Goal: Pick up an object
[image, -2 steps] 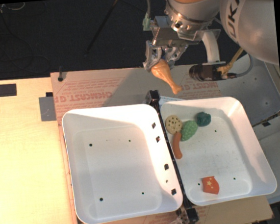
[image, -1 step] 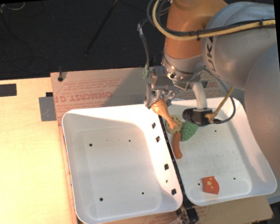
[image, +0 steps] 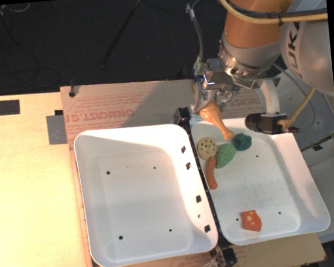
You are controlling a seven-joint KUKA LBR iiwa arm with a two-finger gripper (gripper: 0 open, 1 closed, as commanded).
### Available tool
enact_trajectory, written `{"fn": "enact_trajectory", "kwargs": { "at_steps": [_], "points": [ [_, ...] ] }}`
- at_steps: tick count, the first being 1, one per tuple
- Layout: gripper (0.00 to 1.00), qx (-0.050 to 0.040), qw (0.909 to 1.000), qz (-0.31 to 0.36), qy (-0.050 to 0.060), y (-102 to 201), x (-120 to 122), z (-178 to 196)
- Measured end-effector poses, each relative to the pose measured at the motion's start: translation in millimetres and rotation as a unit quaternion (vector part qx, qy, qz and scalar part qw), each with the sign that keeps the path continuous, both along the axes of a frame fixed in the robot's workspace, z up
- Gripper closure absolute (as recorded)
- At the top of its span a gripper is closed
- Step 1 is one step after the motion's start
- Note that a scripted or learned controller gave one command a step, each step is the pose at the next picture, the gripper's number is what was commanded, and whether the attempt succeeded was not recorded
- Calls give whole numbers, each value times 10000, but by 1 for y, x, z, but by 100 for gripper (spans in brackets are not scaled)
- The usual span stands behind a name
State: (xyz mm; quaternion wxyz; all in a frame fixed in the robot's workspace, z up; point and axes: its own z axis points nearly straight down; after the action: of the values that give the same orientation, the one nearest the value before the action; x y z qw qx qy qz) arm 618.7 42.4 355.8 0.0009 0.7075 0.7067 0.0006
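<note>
orange drumstick (image: 217, 118) (tilted), right bin's (image: 291, 206) far-left corner

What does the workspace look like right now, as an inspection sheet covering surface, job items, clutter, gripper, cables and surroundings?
Surface: two white bins side by side, left bin and right bin, on a cardboard sheet.
Job's things: in the right bin, an orange drumstick toy at the far edge, a round cookie toy, a green lumpy toy, a dark teal toy, an orange sausage toy, a red card.
Clutter: nothing seen.
Gripper: gripper sits right above the drumstick's top end; grasp cannot be confirmed.
Cables: tan hose looping round the arm.
Surroundings: wooden bench, dark background.
</note>
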Motion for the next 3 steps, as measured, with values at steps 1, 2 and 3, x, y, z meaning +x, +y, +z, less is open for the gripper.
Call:
{"fn": "enact_trajectory", "kwargs": {
  "at_steps": [1, 2, 3],
  "points": [
    [100, 7, 10000, 28, 1, 54, 26, 29],
    [100, 4, 10000, 25, 24, 100, 25, 22],
    [100, -13, 10000, -6, 67, 65, -5, -58]
  ]
}}
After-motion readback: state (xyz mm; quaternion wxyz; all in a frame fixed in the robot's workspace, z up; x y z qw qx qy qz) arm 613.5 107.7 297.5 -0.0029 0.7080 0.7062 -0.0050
